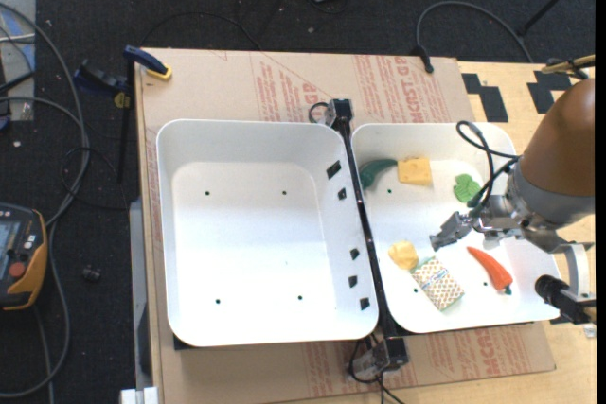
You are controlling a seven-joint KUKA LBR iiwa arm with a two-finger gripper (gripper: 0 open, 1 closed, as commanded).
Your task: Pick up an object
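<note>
- The gripper [453, 230] hangs over the middle of the right bin [417, 322]. I cannot tell how it is set.
- A red pepper [491, 269] lies near the bin's right edge.

- Two white bins sit on the bench: the left bin [254, 232] and the right bin [417, 317], which touch along one black divider strip [361, 213].
- Two yellow pieces lie to the right of the divider: a cheese-like wedge [415, 170] farther up and a small yellow lump [403, 254] lower down.
- Two green things lie to the right of the divider: a dark green curved piece [376, 169] just beside it and a bright green piece [465, 188] well apart from it.
- One red pepper [490, 268] lies to the right of the divider.
- One patterned packet [437, 284] lies to the right of the divider.
- That makes six things in the right bin.
</note>
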